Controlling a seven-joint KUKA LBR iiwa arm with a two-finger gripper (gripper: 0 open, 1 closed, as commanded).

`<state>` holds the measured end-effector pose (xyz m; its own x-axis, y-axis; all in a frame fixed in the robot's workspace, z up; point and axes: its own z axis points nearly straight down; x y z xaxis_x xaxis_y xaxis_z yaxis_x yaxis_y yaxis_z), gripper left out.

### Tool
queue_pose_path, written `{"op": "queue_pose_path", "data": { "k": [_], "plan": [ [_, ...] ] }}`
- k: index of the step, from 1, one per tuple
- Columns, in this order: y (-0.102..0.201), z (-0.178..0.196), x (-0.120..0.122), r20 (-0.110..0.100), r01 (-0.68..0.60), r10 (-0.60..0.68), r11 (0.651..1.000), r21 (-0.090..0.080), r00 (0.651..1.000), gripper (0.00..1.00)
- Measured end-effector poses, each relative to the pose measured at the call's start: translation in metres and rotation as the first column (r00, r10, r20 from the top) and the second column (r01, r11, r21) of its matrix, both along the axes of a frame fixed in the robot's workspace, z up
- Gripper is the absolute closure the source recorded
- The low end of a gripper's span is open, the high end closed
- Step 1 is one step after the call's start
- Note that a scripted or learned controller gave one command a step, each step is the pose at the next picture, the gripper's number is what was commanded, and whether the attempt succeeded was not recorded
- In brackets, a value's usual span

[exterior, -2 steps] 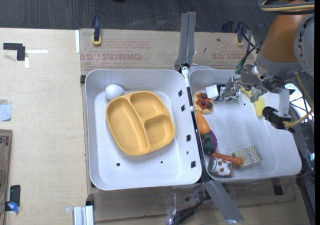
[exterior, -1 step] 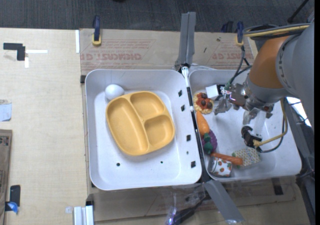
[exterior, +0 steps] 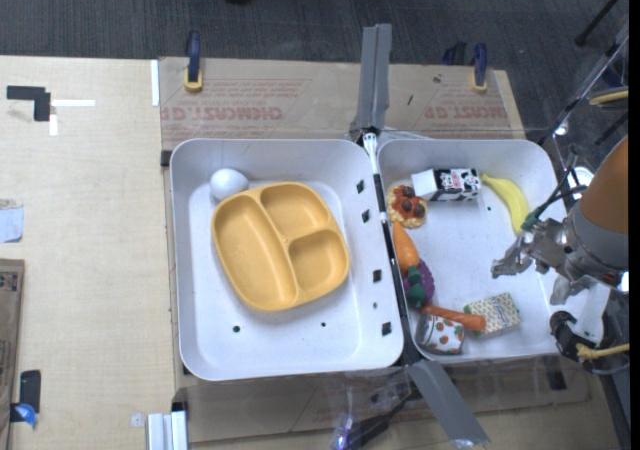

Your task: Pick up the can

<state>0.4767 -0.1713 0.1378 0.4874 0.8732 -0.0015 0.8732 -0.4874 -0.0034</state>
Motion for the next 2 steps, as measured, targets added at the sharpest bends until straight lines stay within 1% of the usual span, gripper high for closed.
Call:
{"op": "queue_pose_path", "data": {
  "k": [1, 2],
  "plan": [
    [-0.002, -0.047, 0.084, 0.000, 0.054, -0.054, 0.999, -0.001, 0.999, 0.00],
    [0.015, -0.047, 0.064, -0.002, 0.398, -0.398, 0.917, -0.002, 0.917, 0.00]
  ]
}}
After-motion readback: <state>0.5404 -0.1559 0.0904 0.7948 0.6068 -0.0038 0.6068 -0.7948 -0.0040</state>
